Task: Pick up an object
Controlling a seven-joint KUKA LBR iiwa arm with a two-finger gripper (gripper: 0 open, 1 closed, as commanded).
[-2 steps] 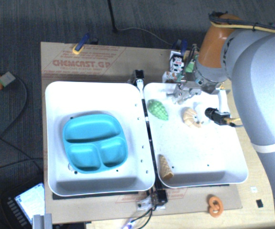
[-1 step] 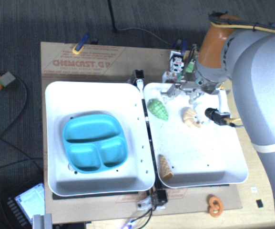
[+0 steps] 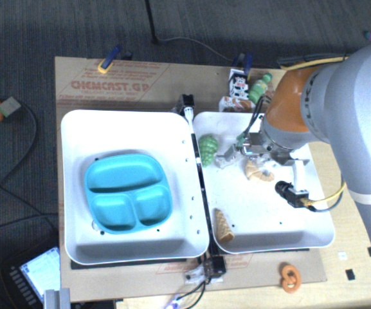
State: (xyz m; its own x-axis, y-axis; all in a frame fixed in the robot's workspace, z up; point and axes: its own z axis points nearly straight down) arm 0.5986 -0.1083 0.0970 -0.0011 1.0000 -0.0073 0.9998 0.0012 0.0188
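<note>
The gripper [image 3: 253,152] hangs low over the far part of the right bin [image 3: 301,237], its body hiding the tips, so I cannot tell how the jaws stand. A tan object [image 3: 260,170] lies just beside it; a green object [image 3: 208,147] sits near the bin's far left corner, a cone-shaped piece [image 3: 222,225] by its near left edge. The left bin [image 3: 76,172] carries a blue divided tray [image 3: 128,192]. The board [image 3: 82,98] beneath reads "CHEMCAST GP".

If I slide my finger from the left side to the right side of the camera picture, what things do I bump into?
Grey block with orange on the floor → blue divided tray in the left bin → green bumpy toy → gripper → orange ring on the board.
</note>
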